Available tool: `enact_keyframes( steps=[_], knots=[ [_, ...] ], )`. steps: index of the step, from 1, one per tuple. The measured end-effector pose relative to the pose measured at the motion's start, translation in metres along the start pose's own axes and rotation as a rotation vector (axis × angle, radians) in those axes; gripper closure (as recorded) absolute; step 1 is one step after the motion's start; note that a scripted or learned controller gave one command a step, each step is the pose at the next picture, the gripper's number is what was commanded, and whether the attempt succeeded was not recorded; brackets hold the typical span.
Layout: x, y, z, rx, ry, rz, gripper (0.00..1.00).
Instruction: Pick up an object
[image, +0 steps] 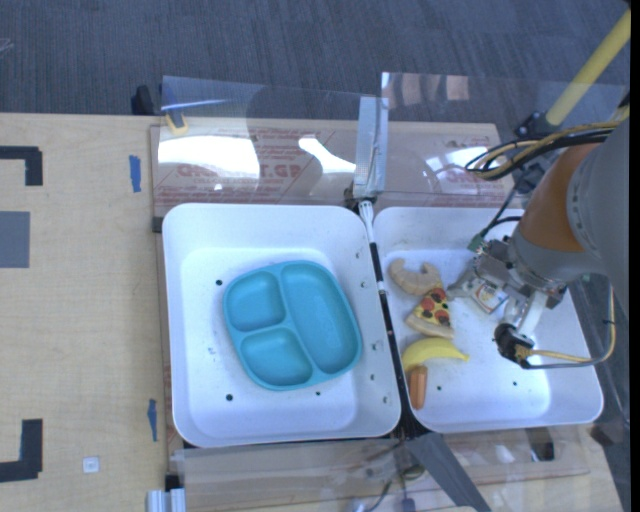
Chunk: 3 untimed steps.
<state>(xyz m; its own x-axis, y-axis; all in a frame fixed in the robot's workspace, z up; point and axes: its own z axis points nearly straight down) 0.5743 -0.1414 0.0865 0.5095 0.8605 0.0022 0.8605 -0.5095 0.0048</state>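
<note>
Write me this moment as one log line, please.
gripper: over right bin, right of pizza slice | banana: apart from gripper | blue plate: in left bin

Four small toy foods lie along the left side of the right white bin (490, 395): a tan, lumpy plastic biscuit piece (413, 276) farthest back, just in front of it a flat pizza slice with red toppings (431, 313), then a curved yellow banana (432, 352) on its side, and nearest the front rim a short orange carrot-like stick (417, 385).
</note>
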Motion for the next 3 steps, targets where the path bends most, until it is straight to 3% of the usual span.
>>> enact_keyframes(
  steps=[1, 2, 3],
  knots=[
    [0.000, 0.001, -0.012, -0.003, -0.001, -0.003, 1.00],
    [0.000, 0.001, -0.011, -0.002, -0.002, -0.002, 0.00],
    [0.001, 0.058, 0.002, 0.070, 0.004, -0.231, 0.00]
  ],
)
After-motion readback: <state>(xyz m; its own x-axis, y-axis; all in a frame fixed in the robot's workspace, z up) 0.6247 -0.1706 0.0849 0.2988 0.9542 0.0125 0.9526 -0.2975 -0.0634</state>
